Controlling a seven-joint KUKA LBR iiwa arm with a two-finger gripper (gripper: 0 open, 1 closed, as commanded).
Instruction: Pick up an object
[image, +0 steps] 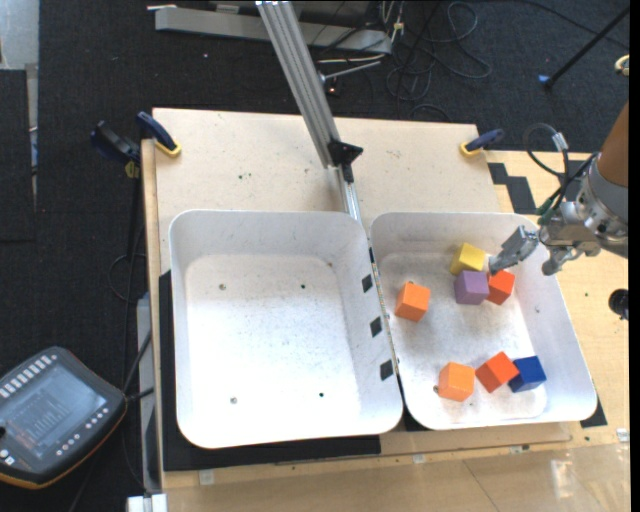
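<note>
The right bin (560, 330) holds several cubes. A yellow cube (468, 259), a purple cube (471, 287) and a red cube (501, 286) cluster near its back. An orange cube (412, 300) sits alone toward the divider. Near the front lie another orange cube (456, 381), a red-orange cube (495, 371) and a blue cube (527, 373). My gripper (522, 267) hangs over the right bin's back right part, open, with nothing between its fingers. Its left fingertip (500, 262) is just above the red cube, beside the yellow one.
The left bin (200, 300) lies beside the right one. A slanted metal pole (305, 80) comes down to the bins' shared back edge. Clamps (160, 135) (482, 142) grip the board's back corners. A teach pendant (50, 415) rests at the lower left.
</note>
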